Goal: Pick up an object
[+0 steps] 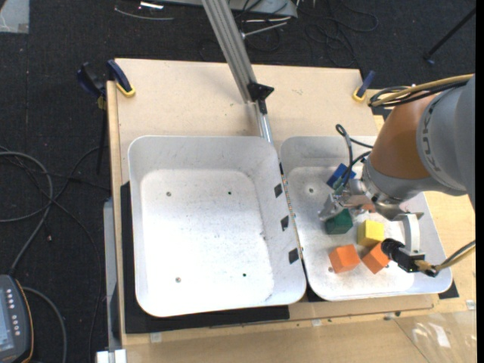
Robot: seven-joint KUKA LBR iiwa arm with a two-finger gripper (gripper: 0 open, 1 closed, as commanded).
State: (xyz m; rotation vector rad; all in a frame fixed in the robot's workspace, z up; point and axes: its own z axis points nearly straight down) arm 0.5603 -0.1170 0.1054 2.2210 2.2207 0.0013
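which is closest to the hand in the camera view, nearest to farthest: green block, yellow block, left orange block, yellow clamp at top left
1. Green block: right at the hand, just below it in the right bin.
2. Yellow block: right of the green one.
3. Left orange block: lower, toward the bin's front.
4. Yellow clamp: far off at the bench's top-left corner.

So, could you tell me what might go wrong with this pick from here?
1. The end effector sits low by the green block, with the yellow block and two orange blocks close by; it may nudge them or catch two.
2. The blocks lie near the right bin's front wall, so a push could pin one there.
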